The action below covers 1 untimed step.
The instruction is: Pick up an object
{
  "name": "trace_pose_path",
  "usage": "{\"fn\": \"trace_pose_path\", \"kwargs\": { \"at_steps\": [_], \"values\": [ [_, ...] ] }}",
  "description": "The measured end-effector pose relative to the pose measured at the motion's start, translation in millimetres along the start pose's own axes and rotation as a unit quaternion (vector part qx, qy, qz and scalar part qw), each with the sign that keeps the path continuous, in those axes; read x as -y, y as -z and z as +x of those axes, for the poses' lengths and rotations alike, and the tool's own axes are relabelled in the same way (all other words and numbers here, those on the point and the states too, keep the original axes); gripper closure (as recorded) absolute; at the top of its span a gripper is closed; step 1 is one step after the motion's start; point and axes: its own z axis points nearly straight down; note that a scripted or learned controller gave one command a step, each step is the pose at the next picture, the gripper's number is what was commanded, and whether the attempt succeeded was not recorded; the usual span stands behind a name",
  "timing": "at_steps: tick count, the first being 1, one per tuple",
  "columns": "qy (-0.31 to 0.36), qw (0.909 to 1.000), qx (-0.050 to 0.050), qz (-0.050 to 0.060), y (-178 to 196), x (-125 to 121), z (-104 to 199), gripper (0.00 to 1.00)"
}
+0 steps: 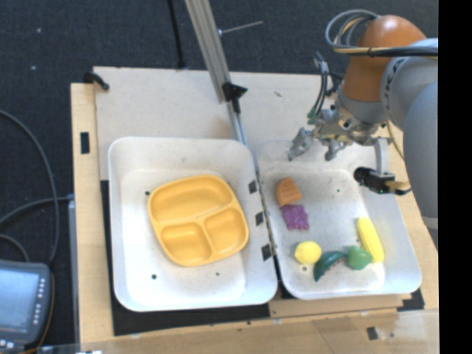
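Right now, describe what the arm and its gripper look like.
The arm is smooth grey with a rounded orange band above the wrist. Thin cables loop beside it. The gripper is small, metallic grey, with two fingers.

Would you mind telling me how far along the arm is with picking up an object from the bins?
Nothing looks picked yet: the orange piece, purple piece, yellow ball, green item and yellow corn-like piece all lie in the right bin. In hand: the hand is open over that bin's far edge, holding nothing. Left: descend, close on one object, and lift.
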Motion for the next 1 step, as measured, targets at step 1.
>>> {"fn": "trace_pose_path", "kwargs": {
  "at_steps": [1],
  "values": [
    [0.0,1.0,0.0,0.0,-42.1,1.5,0.3,0.0]
  ]
}}
